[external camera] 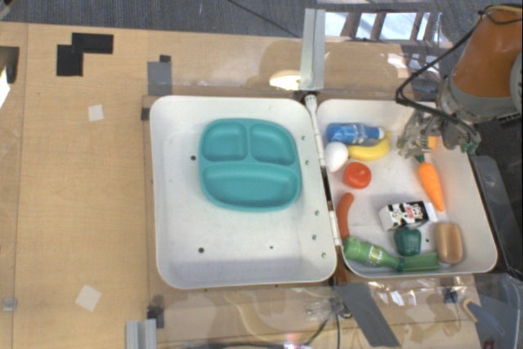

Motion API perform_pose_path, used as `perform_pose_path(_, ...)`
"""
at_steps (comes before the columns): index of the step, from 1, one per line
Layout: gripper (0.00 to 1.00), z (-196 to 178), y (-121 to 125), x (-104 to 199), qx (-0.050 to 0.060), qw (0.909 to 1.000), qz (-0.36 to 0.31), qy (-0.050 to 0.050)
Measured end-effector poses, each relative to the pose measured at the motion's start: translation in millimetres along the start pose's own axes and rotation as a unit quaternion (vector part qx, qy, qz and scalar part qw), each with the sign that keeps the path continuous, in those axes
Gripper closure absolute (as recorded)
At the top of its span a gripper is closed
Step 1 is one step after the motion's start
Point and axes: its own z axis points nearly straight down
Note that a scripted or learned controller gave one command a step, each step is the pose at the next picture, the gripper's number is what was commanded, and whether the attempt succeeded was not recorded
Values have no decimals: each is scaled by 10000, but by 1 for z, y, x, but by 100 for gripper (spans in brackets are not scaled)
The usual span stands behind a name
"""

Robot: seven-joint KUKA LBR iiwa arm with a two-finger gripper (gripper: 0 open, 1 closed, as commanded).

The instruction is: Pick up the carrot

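Presently listed: carrot [431, 184] — orange, tapered, with a small green top at its upper end, lying loose on the floor of the right bin [489, 245] near its right wall, thick end up and point slanting down toward the lower right. Likely a toy of hard plastic: light, stiff, smooth and so somewhat slippery, not fragile. Best hold, as judged, is across the thicker upper half, with the jaws set crosswise to its length, since the narrow tip would slide out. Neighbours: black-and-white box [405, 214] and bread roll [448, 242] just below, banana [369, 149] and tomato [357, 174] to the left, well apart. Gripper [418, 140] — hangs just above the green top, apparently not touching; whether it is released or clenched cannot be told, and nothing is seen held. Left bin [176, 257] holds a teal divided plate [248, 162].
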Motion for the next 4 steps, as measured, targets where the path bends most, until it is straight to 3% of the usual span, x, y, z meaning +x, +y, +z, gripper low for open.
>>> perform_pose_path(1, 0, 1, 0, 0, -1, 10000, -1, 6)
perform_pose_path(2, 100, -14, 1, -4, 8, 10000, -21, -63)
perform_pose_path(3, 0, -13, 2, -4, 7, 10000, -24, -57)
perform_pose_path(4, 0, 15, -2, 0, -8, 9996, 289, 60)
